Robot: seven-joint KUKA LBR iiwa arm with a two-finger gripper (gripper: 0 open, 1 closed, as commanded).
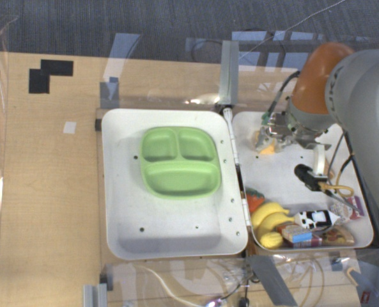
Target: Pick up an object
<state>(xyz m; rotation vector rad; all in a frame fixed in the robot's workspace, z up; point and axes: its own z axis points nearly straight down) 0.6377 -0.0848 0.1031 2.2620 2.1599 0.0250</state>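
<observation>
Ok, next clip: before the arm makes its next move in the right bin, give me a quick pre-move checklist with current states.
1. Gripper is over the right bin, at its far end: ok.
2. Something between the fingers: cannot tell.
3. Small yellowish object lies right under the gripper: ok.
4. Bananas and the other items sit piled at the near end, away from the gripper: ok.
5. Green plate lies flat in the left bin: ok.
</observation>
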